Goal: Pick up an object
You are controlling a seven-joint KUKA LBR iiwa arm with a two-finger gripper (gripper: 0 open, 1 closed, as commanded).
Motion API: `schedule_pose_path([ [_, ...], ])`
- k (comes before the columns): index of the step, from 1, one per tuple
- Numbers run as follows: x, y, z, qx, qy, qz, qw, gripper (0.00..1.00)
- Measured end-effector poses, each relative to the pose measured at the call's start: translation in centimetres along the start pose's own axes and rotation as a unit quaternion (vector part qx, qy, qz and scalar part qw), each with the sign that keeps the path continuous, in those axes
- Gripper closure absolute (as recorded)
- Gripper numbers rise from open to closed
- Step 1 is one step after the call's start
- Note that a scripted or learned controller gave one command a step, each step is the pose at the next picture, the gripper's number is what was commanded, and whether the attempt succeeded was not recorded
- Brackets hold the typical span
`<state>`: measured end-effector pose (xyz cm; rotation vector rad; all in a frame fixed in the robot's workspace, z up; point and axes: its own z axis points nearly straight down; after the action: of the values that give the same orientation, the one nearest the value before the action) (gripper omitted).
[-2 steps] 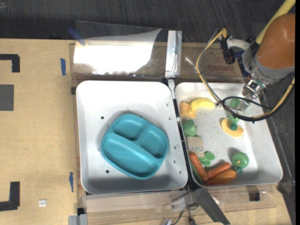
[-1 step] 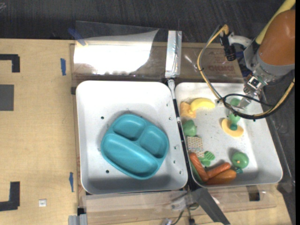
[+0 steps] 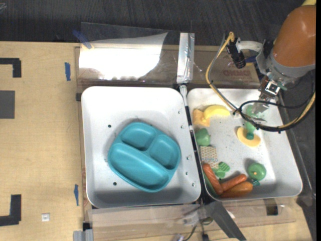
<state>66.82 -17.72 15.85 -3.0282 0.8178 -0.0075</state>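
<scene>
the right bin [image 3: 293, 174] held the small things on offer: a yellow banana [image 3: 216, 111] at its upper left against a pale orange piece [image 3: 198, 117], a green lump [image 3: 202, 136] just below them by the bin's left wall, a speckled flat packet [image 3: 209, 155] under that, then a small green leafy bit [image 3: 221, 167], and two carrots [image 3: 231, 183] lying along the near wall. a green apple [image 3: 257, 171] sat near the right end of the carrots. farther up, a pale yellow disc with a green piece on it [image 3: 249, 134] lay in the bin's upper right part.

the gripper [image 3: 256, 109] hung just above that disc, over the bin's back right corner, with the orange-banded arm [image 3: 297, 36] reaching in from the right. nothing clearly showed between the fingers, and whether they were apart or closed could not be told. yellow and black cables [image 3: 223, 92] looped across the bin's rear.

the left bin [image 3: 95, 104] carried a teal divided tray [image 3: 145, 155], tilted askew. behind both bins lay clear plastic sheeting [image 3: 125, 54]. the bench [image 3: 37, 134] was light wood with black marks and blue tape, and dark floor lay beyond.
</scene>
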Motion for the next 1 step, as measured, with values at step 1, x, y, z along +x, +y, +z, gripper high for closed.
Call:
schedule_pose_path([
  [1,-1.05,-1.81,-2.36,0.0,0.0,-0.164,0.9864,1.0],
])
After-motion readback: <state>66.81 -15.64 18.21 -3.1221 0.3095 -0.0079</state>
